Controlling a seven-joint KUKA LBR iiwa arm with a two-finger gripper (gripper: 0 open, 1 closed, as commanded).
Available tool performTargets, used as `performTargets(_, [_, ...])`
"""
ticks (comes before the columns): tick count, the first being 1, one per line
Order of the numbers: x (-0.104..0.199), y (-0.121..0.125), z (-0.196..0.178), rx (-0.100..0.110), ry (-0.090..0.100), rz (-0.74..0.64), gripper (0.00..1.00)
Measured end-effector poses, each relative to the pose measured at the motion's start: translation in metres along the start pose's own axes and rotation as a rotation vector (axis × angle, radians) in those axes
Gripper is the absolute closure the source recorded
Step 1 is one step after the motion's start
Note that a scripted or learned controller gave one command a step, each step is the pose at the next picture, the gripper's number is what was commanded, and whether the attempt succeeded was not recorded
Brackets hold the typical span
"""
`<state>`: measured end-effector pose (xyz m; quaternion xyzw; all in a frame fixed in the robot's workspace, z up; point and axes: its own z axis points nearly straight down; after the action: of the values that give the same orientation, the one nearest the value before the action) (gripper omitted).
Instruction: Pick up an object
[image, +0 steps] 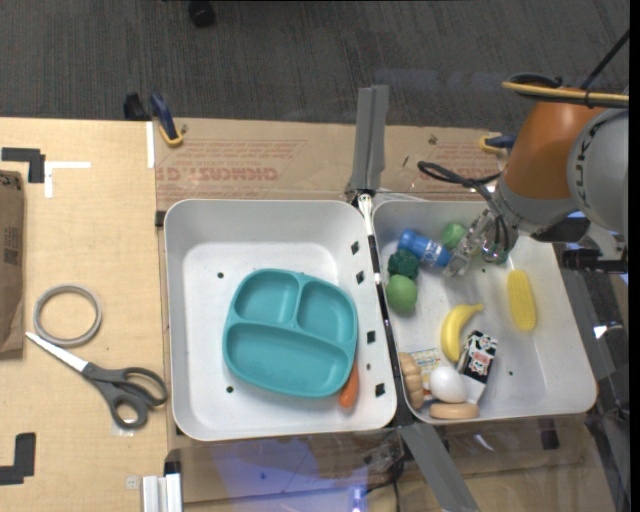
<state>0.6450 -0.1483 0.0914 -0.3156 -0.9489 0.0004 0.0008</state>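
The right bin (560, 330) holds several items. Near its far left lie a blue bottle (420, 247), a dark green piece (404, 264), a green ball (401, 292) and a pale green piece (454, 236). Nearer the front are a banana (457, 328), a yellow corn cob (521, 298), a black-and-white carton (480, 357), a white egg (447, 382) and a tan roll (452, 409). My gripper (468, 254) reaches down into the far part of this bin, just right of the blue bottle and below the pale green piece. Nothing is visibly held.
The left bin (190, 300) holds a teal divided plate (292, 332), with an orange carrot (349, 388) at its right front corner. On the bench to the left lie scissors (105, 380) and a tape roll (67, 314). A grey divider (370, 150) stands behind the bins.
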Motion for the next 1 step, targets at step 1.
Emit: performTargets(1, [0.0049,-0.0027,0.0022,0.010,0.025,0.001,0.00])
